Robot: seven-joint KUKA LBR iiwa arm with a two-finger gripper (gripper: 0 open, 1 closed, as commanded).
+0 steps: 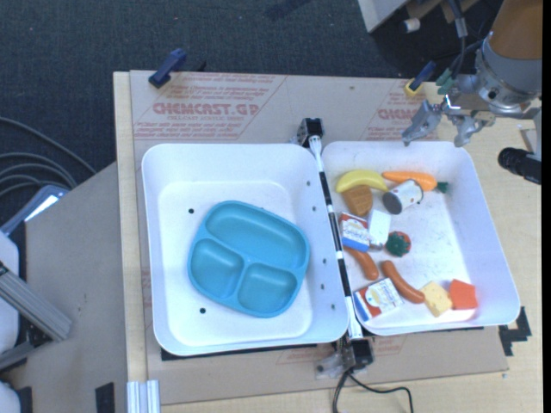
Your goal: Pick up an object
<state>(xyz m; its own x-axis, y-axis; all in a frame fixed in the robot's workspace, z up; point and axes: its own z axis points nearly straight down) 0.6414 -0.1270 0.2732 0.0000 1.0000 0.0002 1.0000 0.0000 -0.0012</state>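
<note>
Camera view: arm point(516, 24) cut off top right; gripper point(441, 127) open.

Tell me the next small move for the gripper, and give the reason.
Probably lower it toward the near side, into the right bin. The gripper hangs open above that bin's far rim with nothing between its fingers, and the closest items, the carrot and banana, lie just below it in the picture.

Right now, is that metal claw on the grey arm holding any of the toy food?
Two-finger metal gripper: open and holding nothing, above the far rim of the right white bin.
</note>
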